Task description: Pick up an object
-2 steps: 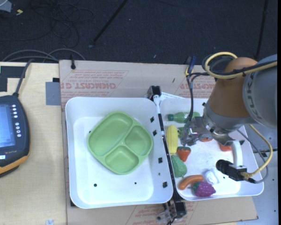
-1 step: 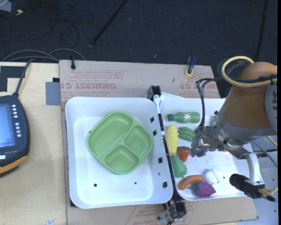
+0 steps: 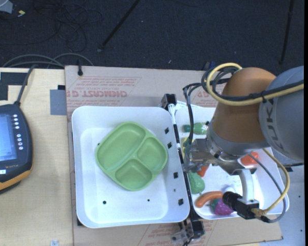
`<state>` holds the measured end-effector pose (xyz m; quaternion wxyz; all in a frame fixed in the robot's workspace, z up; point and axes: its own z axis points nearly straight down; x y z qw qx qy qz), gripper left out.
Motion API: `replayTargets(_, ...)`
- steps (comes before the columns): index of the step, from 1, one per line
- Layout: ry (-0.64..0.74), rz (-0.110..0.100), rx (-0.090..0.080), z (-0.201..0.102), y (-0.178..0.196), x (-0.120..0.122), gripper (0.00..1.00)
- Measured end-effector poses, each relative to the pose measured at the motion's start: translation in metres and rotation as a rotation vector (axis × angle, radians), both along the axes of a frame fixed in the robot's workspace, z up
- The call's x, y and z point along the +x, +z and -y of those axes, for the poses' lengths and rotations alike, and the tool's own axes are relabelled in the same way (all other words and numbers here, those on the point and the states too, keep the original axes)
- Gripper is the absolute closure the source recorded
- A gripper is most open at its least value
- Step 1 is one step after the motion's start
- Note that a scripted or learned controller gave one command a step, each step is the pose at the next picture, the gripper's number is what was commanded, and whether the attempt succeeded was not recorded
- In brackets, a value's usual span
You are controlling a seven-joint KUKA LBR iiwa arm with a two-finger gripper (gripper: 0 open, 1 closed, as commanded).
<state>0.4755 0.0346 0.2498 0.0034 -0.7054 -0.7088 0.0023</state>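
While my arm (image 3: 256, 111) reaches in from the right and hangs over the right bin (image 3: 281, 191), hiding most of its floor, the left bin (image 3: 87, 193) carries a green divided plate (image 3: 132, 156) near its middle. My pincer (image 3: 197, 158) sits low by the right bin's left wall; I cannot tell how it stands. Just below it lies a green toy (image 3: 196, 182), and toward the bin's bottom edge an orange carrot-like piece (image 3: 209, 197) touches a purple piece (image 3: 222, 207). A red-orange piece (image 3: 249, 160) lies beside my wrist.
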Motion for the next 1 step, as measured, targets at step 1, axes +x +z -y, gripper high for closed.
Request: replayTargets(1, -0.002, 0.006, -0.002, -0.0274, 0.0712, 0.0014, 1.00)
